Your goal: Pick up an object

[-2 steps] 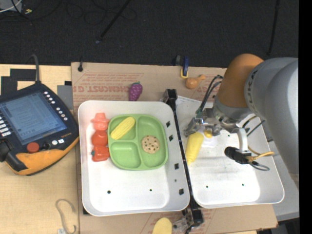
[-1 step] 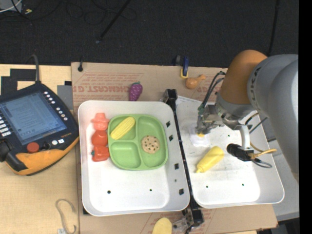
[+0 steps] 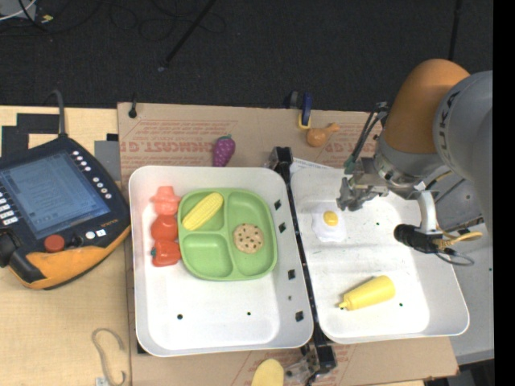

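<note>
Just beside the claw: round fried egg (glossy plastic).

We can make out only faint red printed lettering running upside down along the cardboard sheet behind the bins, too blurred for us to read with certainty, while the lines on the screen of the control pendant at the left are too small to read.

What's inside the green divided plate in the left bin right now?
The green plate holds a corn cob in its upper-left compartment and a cookie in the right one. The lower-left compartment shows bare green. Whatever sits under the plate is covered.
</note>
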Robot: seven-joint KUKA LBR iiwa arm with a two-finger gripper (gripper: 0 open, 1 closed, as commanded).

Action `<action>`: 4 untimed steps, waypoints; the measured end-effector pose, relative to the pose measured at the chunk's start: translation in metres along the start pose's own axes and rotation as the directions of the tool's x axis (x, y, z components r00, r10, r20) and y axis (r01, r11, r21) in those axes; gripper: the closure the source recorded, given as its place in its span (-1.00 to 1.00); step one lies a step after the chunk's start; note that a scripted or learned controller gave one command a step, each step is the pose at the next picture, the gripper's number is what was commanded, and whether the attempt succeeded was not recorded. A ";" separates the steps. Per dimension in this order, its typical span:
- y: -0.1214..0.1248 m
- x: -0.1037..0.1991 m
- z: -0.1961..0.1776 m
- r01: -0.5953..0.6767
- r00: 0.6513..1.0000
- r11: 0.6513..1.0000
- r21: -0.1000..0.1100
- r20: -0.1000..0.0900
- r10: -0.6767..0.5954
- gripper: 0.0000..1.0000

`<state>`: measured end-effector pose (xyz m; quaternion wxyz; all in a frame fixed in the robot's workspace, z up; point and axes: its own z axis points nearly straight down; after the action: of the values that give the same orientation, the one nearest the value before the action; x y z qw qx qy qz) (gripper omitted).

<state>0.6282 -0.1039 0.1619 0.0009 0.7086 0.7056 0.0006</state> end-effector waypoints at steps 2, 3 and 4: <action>0.005 -0.009 -0.066 0.001 1.000 1.000 0.002 -0.001 -0.001 1.00; -0.029 0.017 -0.061 0.004 1.000 1.000 0.007 -0.002 -0.004 1.00; -0.063 0.050 -0.053 0.005 1.000 1.000 0.009 -0.002 -0.005 1.00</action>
<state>0.5650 -0.0535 0.2148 -0.0031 0.7070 0.7072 -0.0017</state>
